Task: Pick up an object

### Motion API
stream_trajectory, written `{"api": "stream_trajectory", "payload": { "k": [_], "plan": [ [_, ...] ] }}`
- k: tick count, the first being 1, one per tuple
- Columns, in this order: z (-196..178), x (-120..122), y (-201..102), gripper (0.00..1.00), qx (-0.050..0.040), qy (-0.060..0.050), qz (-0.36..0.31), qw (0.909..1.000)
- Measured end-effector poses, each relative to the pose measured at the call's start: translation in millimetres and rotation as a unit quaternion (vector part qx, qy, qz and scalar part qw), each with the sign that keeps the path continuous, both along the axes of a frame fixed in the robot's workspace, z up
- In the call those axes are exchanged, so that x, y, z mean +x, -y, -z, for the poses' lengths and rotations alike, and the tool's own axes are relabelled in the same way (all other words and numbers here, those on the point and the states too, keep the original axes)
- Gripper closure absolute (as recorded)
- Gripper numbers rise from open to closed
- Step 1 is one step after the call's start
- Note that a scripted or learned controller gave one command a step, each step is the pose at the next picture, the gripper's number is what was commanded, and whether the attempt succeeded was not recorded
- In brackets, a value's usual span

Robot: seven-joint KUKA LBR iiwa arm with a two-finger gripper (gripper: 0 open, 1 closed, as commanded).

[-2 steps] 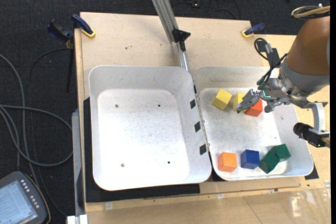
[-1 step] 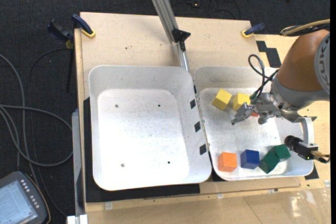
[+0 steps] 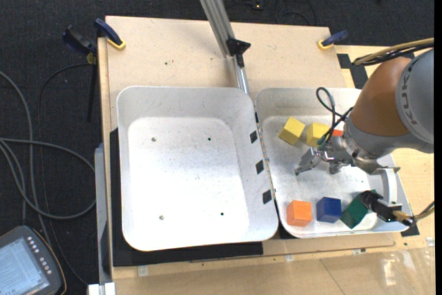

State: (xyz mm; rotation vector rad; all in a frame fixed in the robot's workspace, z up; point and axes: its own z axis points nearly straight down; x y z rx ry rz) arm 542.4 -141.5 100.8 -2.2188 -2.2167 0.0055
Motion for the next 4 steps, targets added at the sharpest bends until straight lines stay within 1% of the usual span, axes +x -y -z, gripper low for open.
{"api": "stream_trajectory", "payload": {
  "k": [1, 2, 3, 4],
  "plan": [
    [-13.4, 2.0, 0.5, 1.0, -0.0009, 0.004, 0.0, 1.0],
    [-63.5, 10.6, -7.0, 1.0, -0.0013, 0.006, -0.002, 1.0],
    [-124.8, 7.4, -11.2, 1.0, -0.0016, 0.007, -0.002, 1.0],
    [-166.7, 9.0, -11.0, 1.0, -0.0017, 0.006, -0.002, 1.0]
  ]
}}
